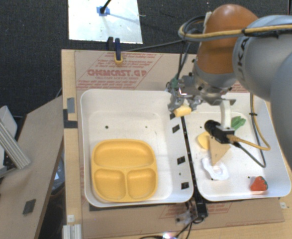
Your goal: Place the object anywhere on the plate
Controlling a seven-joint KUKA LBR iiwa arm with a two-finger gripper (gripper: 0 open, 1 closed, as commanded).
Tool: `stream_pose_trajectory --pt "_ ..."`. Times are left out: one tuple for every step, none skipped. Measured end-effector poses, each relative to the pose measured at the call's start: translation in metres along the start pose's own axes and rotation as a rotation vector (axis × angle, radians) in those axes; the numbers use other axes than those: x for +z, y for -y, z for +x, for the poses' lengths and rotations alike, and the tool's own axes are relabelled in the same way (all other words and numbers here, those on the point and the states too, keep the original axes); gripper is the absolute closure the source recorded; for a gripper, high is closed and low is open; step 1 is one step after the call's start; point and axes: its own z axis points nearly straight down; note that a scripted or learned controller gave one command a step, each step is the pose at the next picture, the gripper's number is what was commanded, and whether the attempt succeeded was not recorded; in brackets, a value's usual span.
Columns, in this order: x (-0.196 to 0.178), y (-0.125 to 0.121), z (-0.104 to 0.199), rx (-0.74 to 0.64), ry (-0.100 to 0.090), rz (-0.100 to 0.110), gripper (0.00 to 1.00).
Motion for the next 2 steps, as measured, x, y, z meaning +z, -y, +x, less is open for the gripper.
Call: stream_pose_trajectory --pt "0.000 0.006 0.059 0.000 -0.001 0.001 1.00" --pt "0.020 -0.001 0.083 0.003 0.002 0.002 1.00"
